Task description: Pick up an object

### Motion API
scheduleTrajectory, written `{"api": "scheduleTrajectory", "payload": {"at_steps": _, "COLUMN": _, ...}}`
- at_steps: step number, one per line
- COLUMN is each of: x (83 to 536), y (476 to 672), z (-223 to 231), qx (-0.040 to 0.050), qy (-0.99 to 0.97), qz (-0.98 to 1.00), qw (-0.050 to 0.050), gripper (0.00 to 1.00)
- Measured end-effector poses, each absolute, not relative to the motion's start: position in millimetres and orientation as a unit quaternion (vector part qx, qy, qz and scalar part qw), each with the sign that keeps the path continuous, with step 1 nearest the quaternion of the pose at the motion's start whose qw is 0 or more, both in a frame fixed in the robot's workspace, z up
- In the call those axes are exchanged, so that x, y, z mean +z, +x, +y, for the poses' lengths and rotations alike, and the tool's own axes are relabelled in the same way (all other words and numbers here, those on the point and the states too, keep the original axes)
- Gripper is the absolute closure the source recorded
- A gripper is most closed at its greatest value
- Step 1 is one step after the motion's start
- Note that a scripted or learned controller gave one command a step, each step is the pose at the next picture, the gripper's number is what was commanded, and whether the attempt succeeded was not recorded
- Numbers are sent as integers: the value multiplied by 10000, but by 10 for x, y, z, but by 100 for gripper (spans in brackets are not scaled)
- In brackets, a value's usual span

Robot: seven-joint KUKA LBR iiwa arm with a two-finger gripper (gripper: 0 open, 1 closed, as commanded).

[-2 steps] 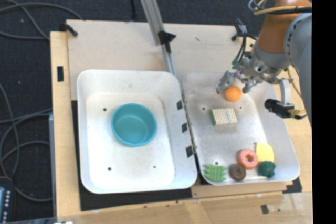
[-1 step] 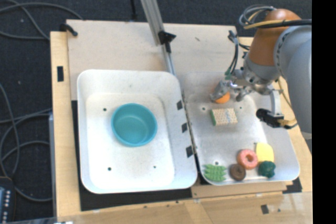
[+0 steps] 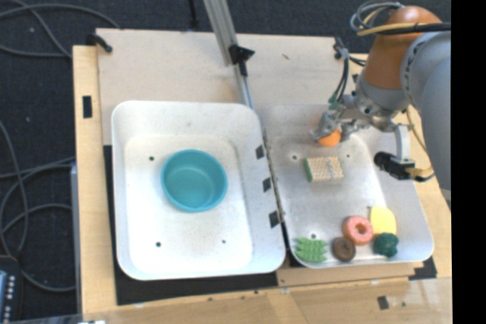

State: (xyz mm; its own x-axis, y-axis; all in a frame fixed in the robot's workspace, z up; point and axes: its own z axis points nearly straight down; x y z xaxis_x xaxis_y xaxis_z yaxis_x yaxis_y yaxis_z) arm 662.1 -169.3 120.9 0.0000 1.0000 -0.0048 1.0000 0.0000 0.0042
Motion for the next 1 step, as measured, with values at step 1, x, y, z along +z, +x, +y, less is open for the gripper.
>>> {"api": "scheduleTrajectory", "payload": {"at_steps": 1, "x": 1694, "y": 6718, "z": -1678, "qx": 25, "qy": 7060, "qz": 7082, "qw": 25, "gripper": 100}}
